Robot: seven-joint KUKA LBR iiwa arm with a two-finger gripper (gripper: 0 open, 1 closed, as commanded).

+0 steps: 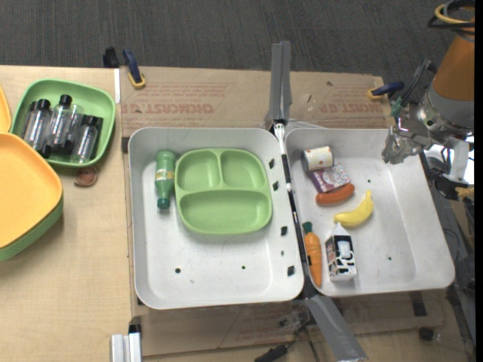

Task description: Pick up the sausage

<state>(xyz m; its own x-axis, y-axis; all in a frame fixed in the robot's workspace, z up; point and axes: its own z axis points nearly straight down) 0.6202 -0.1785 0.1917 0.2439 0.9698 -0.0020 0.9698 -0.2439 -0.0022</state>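
Gripper (398, 148) above right bin; one sausage (334, 195).

In the right bin (423, 225) the things crowd the left half. The sausage (334, 195) lies touching the purple packet (330, 178) above it, with the white cup (318, 157) further up and the banana (356, 210) just beside it at lower right. Below stand the small carton (342, 257) and the carrot (313, 258) along the left wall. The right half of this bin floor is bare, so there is free way from the right. The gripper (398, 143) hangs over the upper right corner.
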